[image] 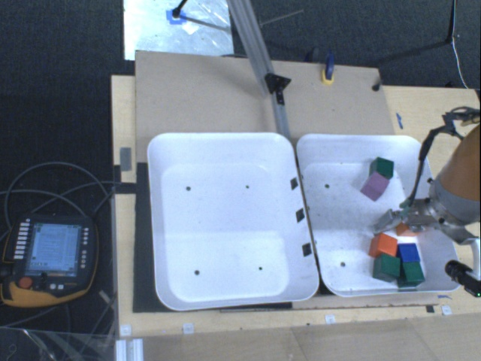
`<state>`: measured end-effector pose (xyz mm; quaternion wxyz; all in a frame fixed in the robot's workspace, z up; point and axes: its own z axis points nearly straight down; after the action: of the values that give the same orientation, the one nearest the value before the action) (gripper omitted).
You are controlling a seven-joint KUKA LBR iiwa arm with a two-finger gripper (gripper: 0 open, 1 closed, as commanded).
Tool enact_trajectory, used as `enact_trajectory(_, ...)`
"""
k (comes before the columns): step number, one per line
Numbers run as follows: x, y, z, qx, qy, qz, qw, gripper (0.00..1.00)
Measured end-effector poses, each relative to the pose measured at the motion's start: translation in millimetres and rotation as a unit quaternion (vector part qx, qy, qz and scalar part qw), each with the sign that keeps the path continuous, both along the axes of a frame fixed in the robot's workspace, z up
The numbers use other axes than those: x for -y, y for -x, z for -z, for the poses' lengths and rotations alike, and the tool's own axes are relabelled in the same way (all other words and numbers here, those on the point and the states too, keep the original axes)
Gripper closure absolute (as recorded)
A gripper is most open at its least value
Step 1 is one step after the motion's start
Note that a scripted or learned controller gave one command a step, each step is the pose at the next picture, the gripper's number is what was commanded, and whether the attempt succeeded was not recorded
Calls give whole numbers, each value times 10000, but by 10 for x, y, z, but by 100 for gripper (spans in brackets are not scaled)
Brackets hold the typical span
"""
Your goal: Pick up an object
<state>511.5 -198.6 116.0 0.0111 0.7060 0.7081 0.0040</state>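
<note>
Two shallow white bins sit side by side on a tabletop (225, 96) covered with brown board, seen from above at a slant. The left bin (225, 216) shows its bare floor; the right bin (338, 201) holds a scatter of small blocks. A dark green block (383, 166) sits toward the far side of the right bin, touching a purple block (374, 186) just in front of it. Nearer the front right corner, an orange block (384, 244), a blue block (409, 253) and a dark green block (388, 266) are clustered together, with another green block (411, 274) close against them.

The grey arm (458, 179) reaches in from the right, and its tool (402, 222) is low over the right bin, just behind the orange block and the cluster. Whether the tool's grip is apart or together cannot be told from this angle, and no block is seen held in it.

At left, off the tabletop, a handheld control pendant (49, 258) with a lit screen lies on the dark floor, its cable looping around it. A slanted metal pole (255, 43) crosses the top of the scene.
</note>
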Motion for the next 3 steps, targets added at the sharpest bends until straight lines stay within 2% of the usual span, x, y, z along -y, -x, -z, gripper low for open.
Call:
enact_trajectory(1, 13, -7, -92, 16, 16, -1, 10000, 100)
enact_trajectory(2, 47, 3, -731, -64, -33, -5, 10000, 100)
enact_trajectory(3, 61, -81, -1361, -59, -31, -11, 10000, 100)
